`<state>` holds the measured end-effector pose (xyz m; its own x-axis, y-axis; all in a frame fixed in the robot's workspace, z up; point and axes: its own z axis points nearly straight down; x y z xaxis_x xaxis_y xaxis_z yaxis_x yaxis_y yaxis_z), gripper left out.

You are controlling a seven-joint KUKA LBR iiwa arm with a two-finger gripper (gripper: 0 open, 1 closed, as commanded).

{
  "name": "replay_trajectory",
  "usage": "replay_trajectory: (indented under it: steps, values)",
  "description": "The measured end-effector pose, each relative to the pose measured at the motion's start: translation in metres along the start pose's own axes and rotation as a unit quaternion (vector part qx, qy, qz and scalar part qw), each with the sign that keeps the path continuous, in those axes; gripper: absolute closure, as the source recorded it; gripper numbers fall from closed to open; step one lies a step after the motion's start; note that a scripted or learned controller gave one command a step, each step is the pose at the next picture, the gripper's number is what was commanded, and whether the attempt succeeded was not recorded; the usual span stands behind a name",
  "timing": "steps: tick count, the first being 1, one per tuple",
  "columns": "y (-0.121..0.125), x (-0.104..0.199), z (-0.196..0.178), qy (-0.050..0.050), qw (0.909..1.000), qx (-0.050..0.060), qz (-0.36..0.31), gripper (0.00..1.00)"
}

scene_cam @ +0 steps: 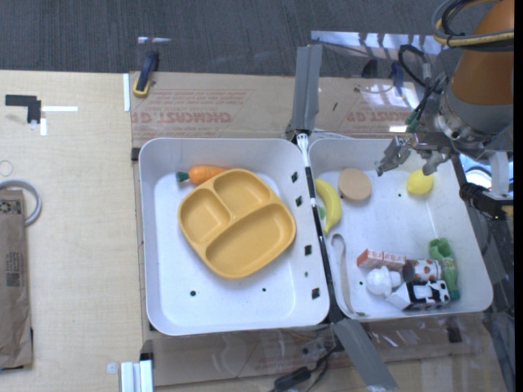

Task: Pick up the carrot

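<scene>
The carrot is orange with a green top and lies in the left bin near its far edge, touching the upper left rim of a yellow divided plate. My gripper hangs over the far part of the right bin, well to the right of the carrot. Its fingers are spread apart with nothing between them. A yellow lemon sits just below the right finger.
The right bin holds a banana by its left wall, a round tan disc, a red and white carton, a cow-patterned milk bottle and a green item. A raised divider separates the bins.
</scene>
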<state>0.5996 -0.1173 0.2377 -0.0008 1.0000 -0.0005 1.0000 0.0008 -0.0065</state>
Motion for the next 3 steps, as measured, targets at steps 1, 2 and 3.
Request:
replay_trajectory:
  steps: [1,2,3]
  values:
    - [0.034,0.015,0.100,0.000,0.9985,0.000,-0.055,0.00]
    - [0.061,0.003,0.054,0.000,0.9955,-0.002,-0.094,0.00]
    - [0.021,0.026,0.050,0.000,0.9998,0.000,-0.019,0.00]
